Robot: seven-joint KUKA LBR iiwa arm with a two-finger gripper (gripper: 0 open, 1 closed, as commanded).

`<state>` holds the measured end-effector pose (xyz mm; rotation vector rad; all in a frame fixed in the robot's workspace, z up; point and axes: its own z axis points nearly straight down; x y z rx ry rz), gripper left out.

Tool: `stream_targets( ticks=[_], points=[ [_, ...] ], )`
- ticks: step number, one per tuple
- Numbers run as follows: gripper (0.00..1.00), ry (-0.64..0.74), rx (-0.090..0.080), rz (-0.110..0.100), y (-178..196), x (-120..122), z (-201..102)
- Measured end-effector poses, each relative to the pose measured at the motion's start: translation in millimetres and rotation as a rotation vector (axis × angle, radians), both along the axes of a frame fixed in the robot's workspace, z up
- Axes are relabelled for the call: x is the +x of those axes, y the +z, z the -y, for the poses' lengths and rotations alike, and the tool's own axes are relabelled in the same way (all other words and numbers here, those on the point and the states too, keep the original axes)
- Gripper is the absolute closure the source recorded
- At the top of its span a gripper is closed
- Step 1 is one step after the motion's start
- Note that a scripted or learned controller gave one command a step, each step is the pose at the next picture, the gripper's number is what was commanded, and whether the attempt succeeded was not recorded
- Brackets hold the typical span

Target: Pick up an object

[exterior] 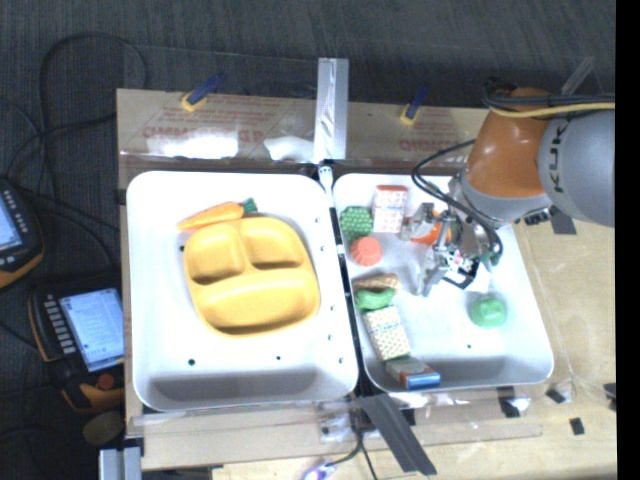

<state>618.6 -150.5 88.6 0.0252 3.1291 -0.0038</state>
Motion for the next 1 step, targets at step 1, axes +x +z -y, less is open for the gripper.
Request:
stream_targets(
  ticks=[1],
  points=[
    [0.00,-0.023,-0.002,-0.002,0.5,-66.0,53.2]
  ],
)
